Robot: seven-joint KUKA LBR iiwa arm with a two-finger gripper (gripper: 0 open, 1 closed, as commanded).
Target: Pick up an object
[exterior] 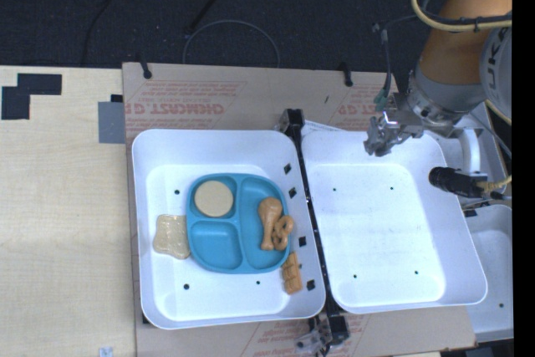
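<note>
A blue divided plate (219, 251) lies in the left bin (159, 155). A round tan cookie (213, 198) rests in its upper left section. A tan chicken-leg piece (271, 217) and a pretzel (285, 230) lie in its right section. A pale toast slice (171, 236) sits against the plate's left edge. A small brown piece (291, 272) lies by the plate's lower right. My gripper (380, 141) hangs over the far rim of the right bin (393, 221), well apart from all these things, with nothing seen in it.
A black divider bar (303, 196) runs between the two bins. A black cylinder (451, 179) juts in at the right bin's right rim. Both bins rest on a cardboard sheet (217, 100). Cables lie on the dark floor behind.
</note>
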